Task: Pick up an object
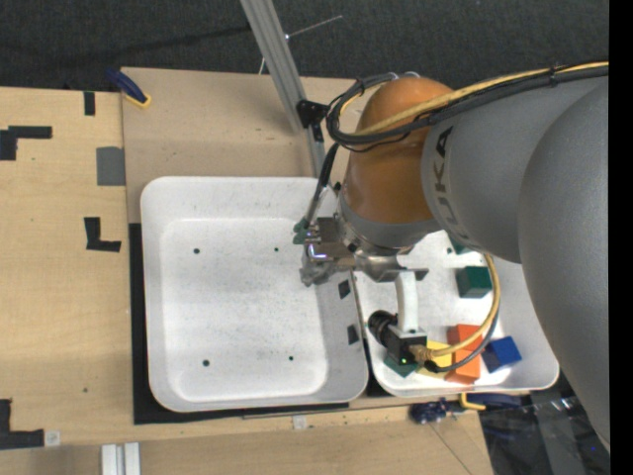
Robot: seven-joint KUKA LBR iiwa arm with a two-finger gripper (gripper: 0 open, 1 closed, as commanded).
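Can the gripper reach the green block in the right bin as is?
Probably yes: the green block lies uncovered, apart from the orange block and the blue block; the gripper hangs near the left bin's right rim.

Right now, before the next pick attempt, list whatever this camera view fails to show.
Camera view:
1. right bin: most of its floor lies under the arm, so any contents there are hidden.
2. gripper: small, blurred and overhung by the arm; whether it holds anything cannot be told.
3. orange block: partly covered by the arm's fittings, so its full shape is unclear.
4. green block: its upper edge meets the arm, so its full extent is unclear.
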